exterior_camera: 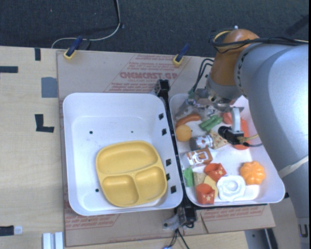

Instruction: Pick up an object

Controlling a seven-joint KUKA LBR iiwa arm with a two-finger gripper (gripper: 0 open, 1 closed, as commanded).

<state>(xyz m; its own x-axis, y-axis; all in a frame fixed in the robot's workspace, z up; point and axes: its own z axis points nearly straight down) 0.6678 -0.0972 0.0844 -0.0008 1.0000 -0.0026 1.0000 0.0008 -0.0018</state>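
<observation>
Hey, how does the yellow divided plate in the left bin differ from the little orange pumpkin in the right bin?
The yellow divided plate is flat, wide and has three compartments; the small orange pumpkin is round, bulging and ribbed. The plate is far larger. The plate lies by itself in the left white bin; the pumpkin sits among many small items in the right white bin. Both rest on a bin floor, apart from the gripper.

The divided plate point(131, 172) lies in the left bin point(75, 113), toward its near side. The right bin point(272, 191), touching the left bin's right wall, holds a heap of toy food point(217, 160).
</observation>
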